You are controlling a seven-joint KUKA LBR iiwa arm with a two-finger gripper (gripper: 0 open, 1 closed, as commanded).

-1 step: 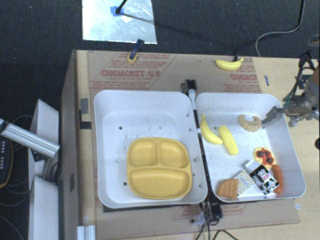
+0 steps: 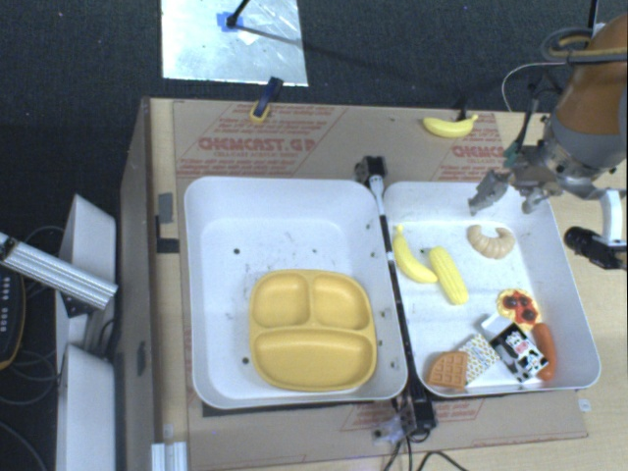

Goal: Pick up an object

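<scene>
We see a pale tan croissant (image 2: pixel 491 240) lying flat in the right bin's (image 2: pixel 579 307) upper part. A banana (image 2: pixel 412 258) and corn cob (image 2: pixel 448 275) lie slanted beside each other nearby.

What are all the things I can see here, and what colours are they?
Bins: two, white, side by side on the bench.
Plate: one, yellow, three sections, in the left bin.
Bananas: two, yellow; one in the right bin, one on the bench behind it.
Corn: one, yellow, beside the banana in the right bin.
Croissant: one, tan, right bin, upper part.
Pizza: one, yellow and red, right bin.
Waffle: one, orange-brown, right bin's near corner.
Sausage: one, red-orange, right bin's near right.
Carton: one, black and white, by the sausage.
Arm: one, grey and orange, from the right.
Hand: one, grey, open, above the right bin's far edge.
</scene>
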